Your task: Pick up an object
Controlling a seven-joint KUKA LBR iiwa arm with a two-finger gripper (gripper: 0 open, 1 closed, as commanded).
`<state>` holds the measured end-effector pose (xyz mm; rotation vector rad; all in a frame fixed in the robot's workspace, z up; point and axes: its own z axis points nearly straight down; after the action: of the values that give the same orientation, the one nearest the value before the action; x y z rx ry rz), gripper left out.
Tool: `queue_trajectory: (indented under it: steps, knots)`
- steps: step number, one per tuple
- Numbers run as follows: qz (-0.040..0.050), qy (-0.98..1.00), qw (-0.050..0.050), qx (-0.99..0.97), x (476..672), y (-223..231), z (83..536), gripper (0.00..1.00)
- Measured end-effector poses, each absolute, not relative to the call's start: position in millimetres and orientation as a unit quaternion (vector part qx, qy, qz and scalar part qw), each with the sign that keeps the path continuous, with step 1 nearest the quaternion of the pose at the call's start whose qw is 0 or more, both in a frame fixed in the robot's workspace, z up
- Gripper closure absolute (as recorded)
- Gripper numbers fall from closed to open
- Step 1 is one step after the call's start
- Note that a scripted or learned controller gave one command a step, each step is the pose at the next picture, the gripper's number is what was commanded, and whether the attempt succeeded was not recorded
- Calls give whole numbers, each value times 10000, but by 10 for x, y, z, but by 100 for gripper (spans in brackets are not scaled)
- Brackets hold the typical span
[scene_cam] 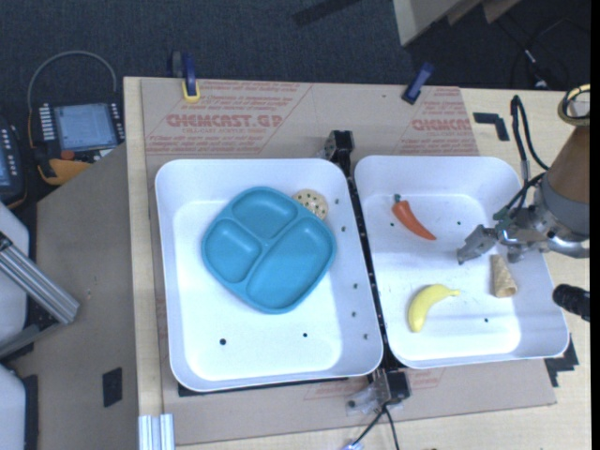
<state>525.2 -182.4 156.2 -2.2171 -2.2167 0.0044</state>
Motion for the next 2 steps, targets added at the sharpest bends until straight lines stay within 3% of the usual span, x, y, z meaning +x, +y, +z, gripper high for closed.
queue_trajectory:
  steps: [1,2]
  knots:
    - [18,-7068,39,-7074,5162,-1862,965,0]
    - [0,-7069,-6,-7073,5185,-1868,1102,100]
